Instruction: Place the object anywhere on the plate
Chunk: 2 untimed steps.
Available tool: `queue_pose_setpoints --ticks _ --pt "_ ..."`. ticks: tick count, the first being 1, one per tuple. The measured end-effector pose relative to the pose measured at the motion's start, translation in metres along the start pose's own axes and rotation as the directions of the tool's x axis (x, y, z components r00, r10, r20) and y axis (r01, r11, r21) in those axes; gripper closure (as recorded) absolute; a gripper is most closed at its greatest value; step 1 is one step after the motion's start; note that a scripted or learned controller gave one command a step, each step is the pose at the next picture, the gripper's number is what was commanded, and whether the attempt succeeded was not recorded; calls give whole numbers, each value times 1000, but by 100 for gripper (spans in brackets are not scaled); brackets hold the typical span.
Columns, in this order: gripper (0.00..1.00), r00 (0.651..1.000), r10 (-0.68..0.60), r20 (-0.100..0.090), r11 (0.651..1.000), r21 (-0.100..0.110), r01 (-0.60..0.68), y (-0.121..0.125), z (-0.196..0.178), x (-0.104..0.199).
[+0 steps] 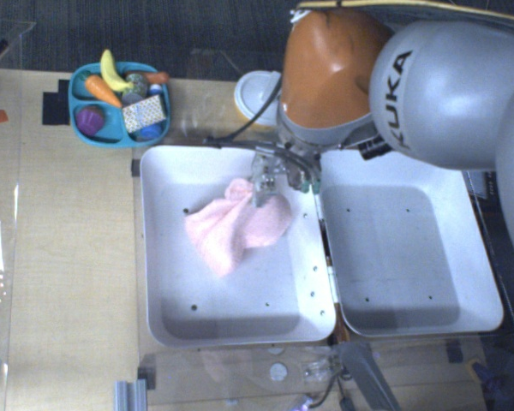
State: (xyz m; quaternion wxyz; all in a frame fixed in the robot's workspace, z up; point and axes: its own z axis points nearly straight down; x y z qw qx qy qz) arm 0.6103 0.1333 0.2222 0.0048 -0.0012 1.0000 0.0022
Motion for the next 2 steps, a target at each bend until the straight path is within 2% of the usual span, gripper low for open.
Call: queue_pose_setpoints --ticks 1,2 --pt "100 1000 1 -2 1000 0 -1 49 -2 14" --pt "0 1000 1 -1 1000 0 -1 48 -2 14"
